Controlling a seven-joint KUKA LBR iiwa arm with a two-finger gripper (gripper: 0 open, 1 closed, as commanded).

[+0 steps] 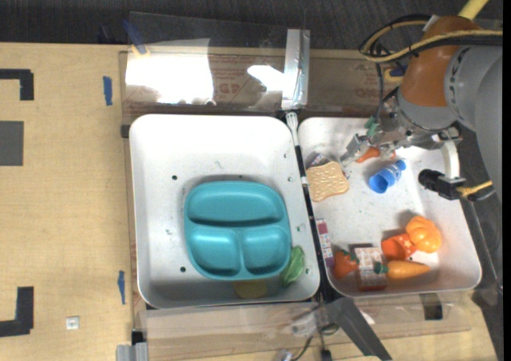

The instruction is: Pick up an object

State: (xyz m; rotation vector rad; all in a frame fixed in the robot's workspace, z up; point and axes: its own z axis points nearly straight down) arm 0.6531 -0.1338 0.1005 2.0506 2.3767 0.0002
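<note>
My gripper (363,147) is low over the back of the right bin (471,271), reaching in from the right. A small orange piece (369,156) lies right at the gripper's tips; whether it is held cannot be made out. Just to the right of it lies a blue cylinder (385,179). A tan square cracker (327,181) rests to the left by the bin's dividing wall.
At the right bin's front sit an orange pumpkin toy (422,233), a carrot (406,270), a small labelled can (367,259) and a red stick (323,235). The left bin (152,152) holds a teal divided plate (235,228) with a green piece (294,265) beside it.
</note>
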